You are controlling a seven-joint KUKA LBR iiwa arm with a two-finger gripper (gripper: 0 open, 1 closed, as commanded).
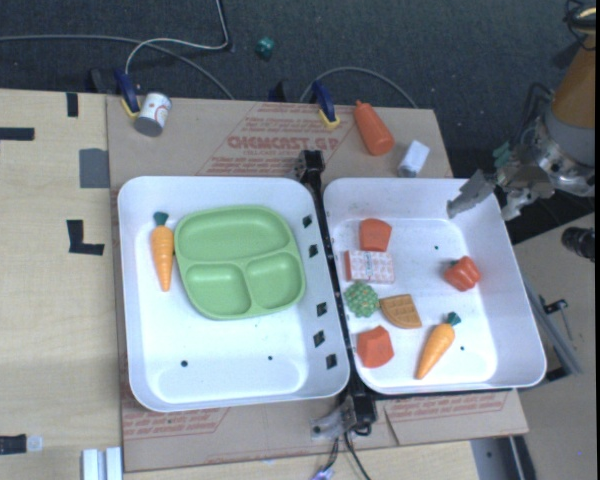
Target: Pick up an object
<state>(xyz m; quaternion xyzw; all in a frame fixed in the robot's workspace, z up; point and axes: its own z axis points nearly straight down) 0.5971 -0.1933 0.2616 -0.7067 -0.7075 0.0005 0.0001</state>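
Note:
The right bin [500, 230] holds several toy foods: an orange-red block [375, 235], a pink-and-white checked block [369, 266], a green knobbly piece [360, 299], a brown slice [401, 312], a red block [375, 347], a carrot [436, 346] and a red pepper [462, 273]. My gripper [491, 200] hangs over the bin's far right corner, above and right of the pepper. It is open, with nothing between its fingers [467, 196].
The left bin [140, 298] holds a green divided plate [241, 261] and a second carrot [162, 251]. Behind the bins lie an orange bottle [373, 129], a small white cube [414, 156], a can [154, 112] and cables.

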